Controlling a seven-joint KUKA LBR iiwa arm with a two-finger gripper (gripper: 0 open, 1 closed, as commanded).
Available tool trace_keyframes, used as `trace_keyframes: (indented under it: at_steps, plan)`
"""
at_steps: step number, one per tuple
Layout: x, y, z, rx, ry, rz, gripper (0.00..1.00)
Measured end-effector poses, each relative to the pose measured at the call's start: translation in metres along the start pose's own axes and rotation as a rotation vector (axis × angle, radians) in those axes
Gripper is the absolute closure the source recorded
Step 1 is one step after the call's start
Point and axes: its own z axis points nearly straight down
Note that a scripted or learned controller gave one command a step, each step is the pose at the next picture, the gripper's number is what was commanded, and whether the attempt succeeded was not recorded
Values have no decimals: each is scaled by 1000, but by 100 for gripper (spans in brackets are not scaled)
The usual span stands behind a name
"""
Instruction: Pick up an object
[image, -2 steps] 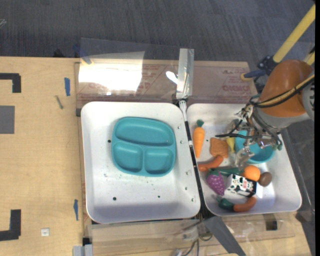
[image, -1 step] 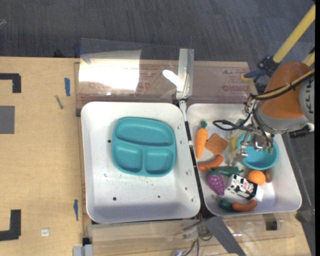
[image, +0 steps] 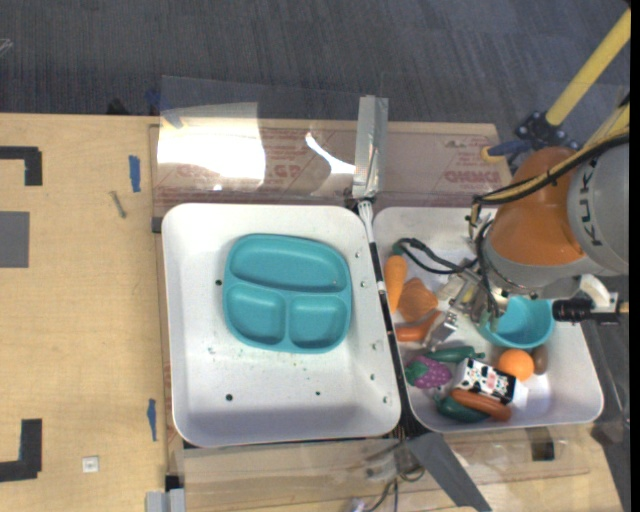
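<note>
The gripper (image: 458, 310) is seen low in the right bin (image: 585, 395), over the toy food; whether it is wide or closed cannot be told. Just left lie an orange wedge (image: 417, 298) and a carrot (image: 396, 280). A teal bowl (image: 520, 322) sits just right, an orange ball (image: 516, 363) below it. Purple grapes (image: 430, 374) and a black-and-white carton (image: 487, 381) lie nearer the front. A teal divided plate (image: 287, 292) is set in the left bin (image: 195, 380).

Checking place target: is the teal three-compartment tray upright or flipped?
Upright. The teal three-compartment plastic tray lies flat in the left shallow white bin, its three recessed compartments facing up, nothing in them.
</note>
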Motion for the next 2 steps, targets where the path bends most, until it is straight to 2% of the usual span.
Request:
trace_keyframes:
  at_steps: [1, 2]
  plan:
    - [64, -56, -1, 1, -2, -17, 0]
    - [6, -11, 0, 0, -4, -28, 0]
